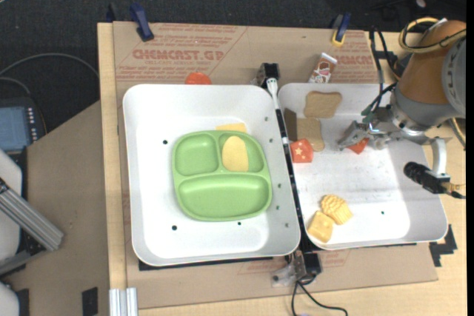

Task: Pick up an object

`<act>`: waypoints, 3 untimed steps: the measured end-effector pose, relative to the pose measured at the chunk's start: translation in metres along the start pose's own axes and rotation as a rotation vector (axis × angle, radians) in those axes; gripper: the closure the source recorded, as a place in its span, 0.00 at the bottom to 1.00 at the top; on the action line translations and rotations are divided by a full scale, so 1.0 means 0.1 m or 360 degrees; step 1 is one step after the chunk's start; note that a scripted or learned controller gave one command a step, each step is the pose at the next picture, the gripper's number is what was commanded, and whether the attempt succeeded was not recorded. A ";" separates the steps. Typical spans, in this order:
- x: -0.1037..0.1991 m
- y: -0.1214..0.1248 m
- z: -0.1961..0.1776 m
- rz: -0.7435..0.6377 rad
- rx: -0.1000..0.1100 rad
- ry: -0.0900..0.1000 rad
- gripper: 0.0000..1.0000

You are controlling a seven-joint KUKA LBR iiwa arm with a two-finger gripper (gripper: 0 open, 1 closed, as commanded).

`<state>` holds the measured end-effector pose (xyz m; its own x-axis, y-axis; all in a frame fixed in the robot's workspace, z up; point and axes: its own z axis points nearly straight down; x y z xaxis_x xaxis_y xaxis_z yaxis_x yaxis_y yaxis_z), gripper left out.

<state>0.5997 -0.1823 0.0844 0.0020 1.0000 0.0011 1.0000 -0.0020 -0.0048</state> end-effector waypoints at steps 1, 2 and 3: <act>0.21 0.26 -0.01 -0.0008 -0.0015 -0.0003 0.00; 0.20 0.26 -0.12 -0.0007 -0.0019 -0.0006 1.00; 1.20 -0.36 -1.05 -0.0015 -0.0008 0.0004 1.00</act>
<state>0.5647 -0.0624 0.1899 -0.0076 1.0000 0.0037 1.0000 0.0076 0.0005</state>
